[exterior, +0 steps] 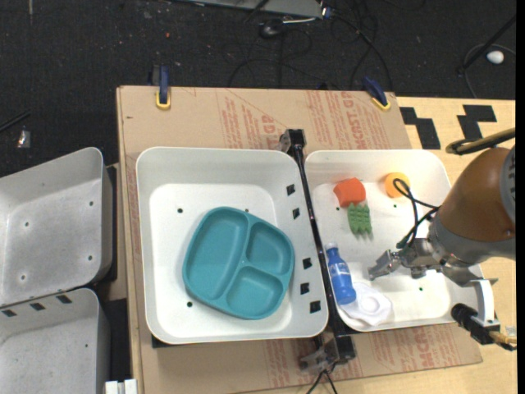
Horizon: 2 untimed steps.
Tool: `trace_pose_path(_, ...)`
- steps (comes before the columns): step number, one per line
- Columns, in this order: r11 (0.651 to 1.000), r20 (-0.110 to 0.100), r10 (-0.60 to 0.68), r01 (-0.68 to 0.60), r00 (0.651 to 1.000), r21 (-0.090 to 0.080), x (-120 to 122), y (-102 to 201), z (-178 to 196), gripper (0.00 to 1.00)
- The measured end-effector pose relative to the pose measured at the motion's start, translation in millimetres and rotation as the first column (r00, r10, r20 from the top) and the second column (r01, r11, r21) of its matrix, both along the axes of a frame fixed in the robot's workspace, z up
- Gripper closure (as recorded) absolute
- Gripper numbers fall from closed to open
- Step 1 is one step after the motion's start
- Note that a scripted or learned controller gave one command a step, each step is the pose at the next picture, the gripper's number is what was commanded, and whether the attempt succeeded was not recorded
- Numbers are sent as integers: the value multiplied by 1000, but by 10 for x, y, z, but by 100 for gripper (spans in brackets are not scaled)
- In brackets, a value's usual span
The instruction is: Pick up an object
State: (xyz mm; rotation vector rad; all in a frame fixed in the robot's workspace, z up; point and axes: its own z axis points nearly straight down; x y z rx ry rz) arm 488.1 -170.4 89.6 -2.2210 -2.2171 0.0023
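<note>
Beside the blue bottle (339,275), the gripper (384,266) hangs spread and empty; judged from here, a descent could strike bare bin floor (426,298) and miss it.

Hand (387,265) low in right bin (426,171) near bottle (338,274)

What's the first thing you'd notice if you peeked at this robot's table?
The big teal divided plate jumps out, lying alone in the left bin. Next come the bright little things in the right bin: an orange block, a green toy, a yellow ring and a blue bottle by the divider. The gripper hangs over that bin's floor.
</note>
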Motion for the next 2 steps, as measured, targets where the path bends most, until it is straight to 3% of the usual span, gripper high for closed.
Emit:
trace_pose_path(1,1000,3,-2,2,1000,-1,7,-1,120,100)
trace_pose_path(2,1000,8,-1,1,1000,-4,-23,-101,661,100)
